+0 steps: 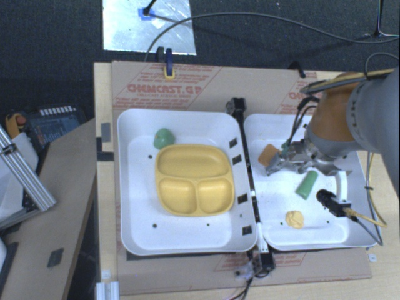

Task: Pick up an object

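While the arm (350,114) leans over the right bin (275,230), its tool (275,165) state is unclear beside an orange block (267,153)

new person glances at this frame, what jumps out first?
Probably the yellow divided tray, which takes up most of the left bin, with a small green ball just past its far left corner. Next, the grey arm with its orange band, reaching over the right bin from the right; its gripper is low beside an orange block. A green cylinder and a yellow lump lie nearer the front.
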You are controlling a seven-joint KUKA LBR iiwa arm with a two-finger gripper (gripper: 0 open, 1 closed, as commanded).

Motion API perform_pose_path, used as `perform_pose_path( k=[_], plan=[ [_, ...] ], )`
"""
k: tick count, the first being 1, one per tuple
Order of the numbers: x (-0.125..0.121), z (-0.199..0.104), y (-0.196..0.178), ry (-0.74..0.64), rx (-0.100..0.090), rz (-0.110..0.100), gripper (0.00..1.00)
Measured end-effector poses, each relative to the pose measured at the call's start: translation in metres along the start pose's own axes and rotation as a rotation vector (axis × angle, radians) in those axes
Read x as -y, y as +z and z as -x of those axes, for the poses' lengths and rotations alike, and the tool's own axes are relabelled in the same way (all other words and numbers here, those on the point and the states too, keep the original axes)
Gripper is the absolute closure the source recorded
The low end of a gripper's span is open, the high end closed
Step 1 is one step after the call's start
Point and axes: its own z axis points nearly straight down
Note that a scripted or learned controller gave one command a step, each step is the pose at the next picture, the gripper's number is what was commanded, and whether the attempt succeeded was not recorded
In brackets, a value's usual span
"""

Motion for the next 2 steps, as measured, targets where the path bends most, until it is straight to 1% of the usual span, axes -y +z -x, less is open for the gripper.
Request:
perform_pose_path(
  k=[1, 2],
  plan=[
    [-0.001, 0.001, -0.012, 0.001, 0.001, 0.004, 1.0],
    [0.001, 0.006, -0.074, 0.001, 0.002, 0.008, 1.0]
  ],
)
